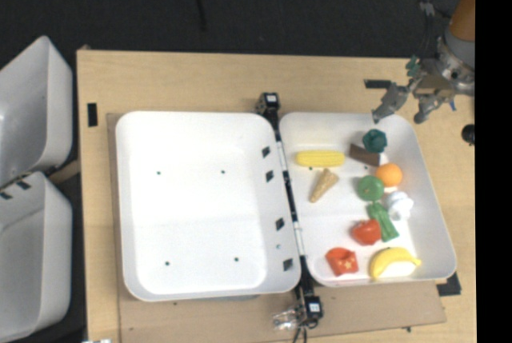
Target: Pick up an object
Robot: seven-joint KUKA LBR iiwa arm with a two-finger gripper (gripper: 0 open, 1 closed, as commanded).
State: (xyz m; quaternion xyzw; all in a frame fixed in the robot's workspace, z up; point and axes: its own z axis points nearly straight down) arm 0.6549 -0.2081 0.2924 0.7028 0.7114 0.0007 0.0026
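Dark floor surrounds the tan table (pixel 192 81), which carries two shallow white bins side by side. From my screen the left bin (pixel 132 197) shows bare white floor with a few small dark dots. The right bin (pixel 436 213) holds all the toy food.

Going through the right bin from the far end: a dark teal piece (pixel 374 140) sits near the far right corner, touching a small brown block (pixel 362 154). Left of them lies a yellow corn cob (pixel 320 159), and just below it a tan cone (pixel 323 185) pointing toward the near left. An orange (pixel 389 174) sits beside a round green piece (pixel 370 188). Nearer to me there is a white piece (pixel 399 205), a long green piece (pixel 384 223) and a red tomato-like piece (pixel 366 233) touching it. At the near end a red pepper (pixel 342 261) lies beside a yellow banana (pixel 394 261).

I see the arm (pixel 460 17) coming in at the upper right, with the hand (pixel 404 108) hanging over the far right corner of the right bin, just beyond the teal piece. Its two fingers (pixel 386 105) stand spread apart, with nothing between them. Every object lies in the bin, none lifted.

White rounded shapes (pixel 32 173) stand off the table at the left edge.
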